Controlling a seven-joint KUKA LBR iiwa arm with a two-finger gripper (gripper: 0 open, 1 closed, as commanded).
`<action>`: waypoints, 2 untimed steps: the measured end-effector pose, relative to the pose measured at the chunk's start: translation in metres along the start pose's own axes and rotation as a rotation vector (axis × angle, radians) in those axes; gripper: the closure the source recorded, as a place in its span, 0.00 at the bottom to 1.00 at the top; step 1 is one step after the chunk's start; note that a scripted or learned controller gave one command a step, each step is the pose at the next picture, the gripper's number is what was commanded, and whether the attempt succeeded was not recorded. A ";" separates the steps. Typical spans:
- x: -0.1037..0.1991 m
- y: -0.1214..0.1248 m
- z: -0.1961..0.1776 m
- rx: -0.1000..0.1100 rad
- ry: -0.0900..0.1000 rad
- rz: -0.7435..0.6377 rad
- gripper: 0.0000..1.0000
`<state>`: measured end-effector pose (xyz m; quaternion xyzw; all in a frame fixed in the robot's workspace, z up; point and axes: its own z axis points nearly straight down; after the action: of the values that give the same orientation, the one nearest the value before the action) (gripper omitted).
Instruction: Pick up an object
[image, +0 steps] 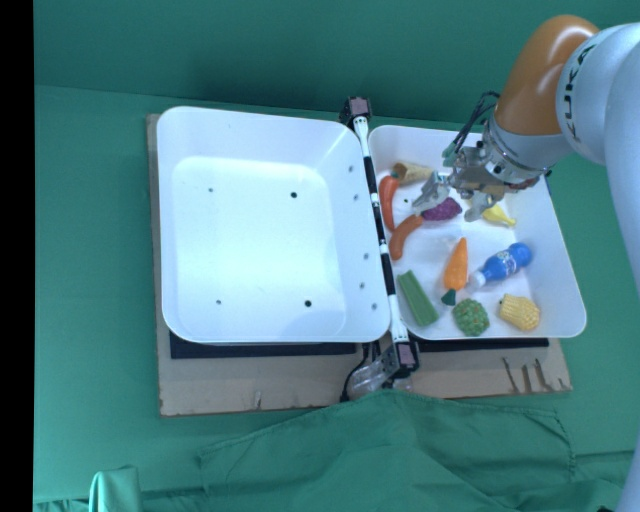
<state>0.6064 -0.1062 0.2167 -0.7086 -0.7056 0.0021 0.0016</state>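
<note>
End effector (452, 197) low in right bin (560, 255), over purple toy (442, 210)

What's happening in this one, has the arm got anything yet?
The KUKA arm reaches in from the right, and its gripper is low in the right bin, just above a purple toy near the bin's far side. Nothing can be seen between its fingers, so no pick is confirmed. Around it lie toy foods: a carrot, a blue bottle, corn, broccoli, a green stick and a small yellow piece. The left bin sits beside it.
</note>
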 end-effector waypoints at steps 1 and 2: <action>-0.001 0.003 -0.019 -0.015 -0.003 0.003 1.00; -0.087 -0.009 -0.059 -0.014 -0.007 0.007 1.00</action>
<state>0.5971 -0.1934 0.2754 -0.7111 -0.7031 -0.0005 -0.0059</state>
